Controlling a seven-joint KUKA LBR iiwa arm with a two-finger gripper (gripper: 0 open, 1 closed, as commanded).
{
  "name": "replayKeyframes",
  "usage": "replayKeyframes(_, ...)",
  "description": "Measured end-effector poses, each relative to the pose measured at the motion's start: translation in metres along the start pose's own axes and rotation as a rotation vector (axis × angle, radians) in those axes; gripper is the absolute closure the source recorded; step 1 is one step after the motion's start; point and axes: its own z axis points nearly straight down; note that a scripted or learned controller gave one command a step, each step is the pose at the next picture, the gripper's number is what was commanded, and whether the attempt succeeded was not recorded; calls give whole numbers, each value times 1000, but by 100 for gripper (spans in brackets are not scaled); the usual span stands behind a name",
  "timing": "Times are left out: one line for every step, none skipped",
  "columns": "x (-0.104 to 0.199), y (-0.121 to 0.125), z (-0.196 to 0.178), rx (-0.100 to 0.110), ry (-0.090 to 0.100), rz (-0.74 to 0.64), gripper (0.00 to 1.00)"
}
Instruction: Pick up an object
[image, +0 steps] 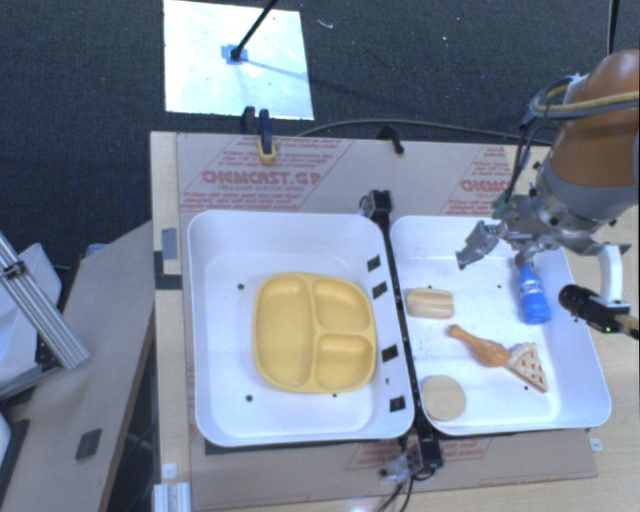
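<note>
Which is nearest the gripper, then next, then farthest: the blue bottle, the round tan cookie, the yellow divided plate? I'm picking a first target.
Measured in the camera view from the gripper:
1. Blue bottle, right bin, just right of the gripper.
2. Round tan cookie, right bin, front left corner.
3. Yellow divided plate, middle of the left bin.

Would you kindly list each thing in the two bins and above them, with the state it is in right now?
Yellow divided plate: flat in the left bin, compartments bare.
Bread roll: lying in the right bin.
Blue bottle: lying on its side.
Round cookie: flat.
Waffle wedge: flat, beside the drumstick.
Pincer: above the right bin, holding nothing.
</note>
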Motion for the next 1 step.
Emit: replayKeyframes(0,2,-6,-12,-1,-2,0)
